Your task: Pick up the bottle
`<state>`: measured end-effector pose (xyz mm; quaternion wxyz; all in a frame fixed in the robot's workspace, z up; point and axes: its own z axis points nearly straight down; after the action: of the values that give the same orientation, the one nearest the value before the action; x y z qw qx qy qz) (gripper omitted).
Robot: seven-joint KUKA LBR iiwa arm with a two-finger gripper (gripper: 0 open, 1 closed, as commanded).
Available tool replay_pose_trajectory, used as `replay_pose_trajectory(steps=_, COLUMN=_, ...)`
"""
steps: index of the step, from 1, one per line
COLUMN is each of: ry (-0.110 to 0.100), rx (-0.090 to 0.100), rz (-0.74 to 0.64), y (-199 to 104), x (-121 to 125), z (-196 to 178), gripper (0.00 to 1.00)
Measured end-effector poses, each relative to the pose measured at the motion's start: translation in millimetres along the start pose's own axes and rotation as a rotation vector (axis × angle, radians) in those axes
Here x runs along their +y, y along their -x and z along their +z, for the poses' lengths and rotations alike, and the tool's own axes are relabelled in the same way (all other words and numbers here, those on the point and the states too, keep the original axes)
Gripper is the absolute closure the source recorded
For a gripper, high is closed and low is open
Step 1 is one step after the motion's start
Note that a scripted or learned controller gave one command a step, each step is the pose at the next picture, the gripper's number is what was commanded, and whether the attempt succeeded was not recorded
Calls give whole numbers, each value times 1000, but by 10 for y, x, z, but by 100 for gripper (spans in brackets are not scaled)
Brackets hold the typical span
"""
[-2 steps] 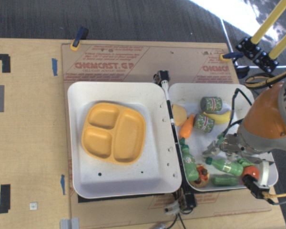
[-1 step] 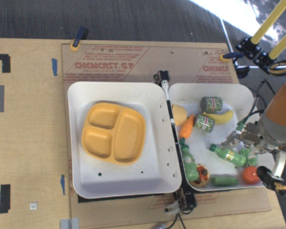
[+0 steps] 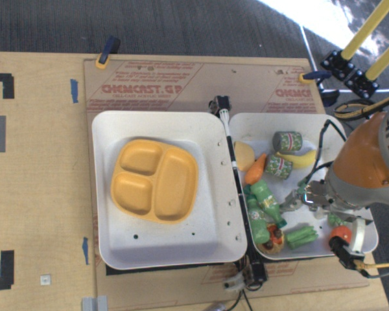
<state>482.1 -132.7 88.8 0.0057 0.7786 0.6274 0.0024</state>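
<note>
Two "CHEMCAST GP" prints (image 3: 141, 88) on board (image 3: 201, 75) — claw (image 3: 293, 202) beside bottle (image 3: 264, 198).

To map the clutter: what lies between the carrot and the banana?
In the camera view, a green can lies between carrot and banana.

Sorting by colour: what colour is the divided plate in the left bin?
The divided plate is yellow-orange; camera view.

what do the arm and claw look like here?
The arm is rounded and grey, with a broad orange band above the wrist. The claw is small, bare silver metal. A thin black cable loops off the wrist.
</note>
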Motion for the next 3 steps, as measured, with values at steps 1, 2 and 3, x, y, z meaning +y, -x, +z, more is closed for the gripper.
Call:
replay_pose_trajectory(steps=1, ry=8, rx=-4, rz=245, y=-360, x=-61, z=-5, gripper=0)
replay_pose_trajectory(steps=2, ry=-14, rx=0, rz=542, y=-1301, x=-22, z=-962, gripper=0)
replay_pose_trajectory(steps=3, ry=-17, rx=-2, rz=734, y=-1655, x=-377, z=-964, gripper=0)
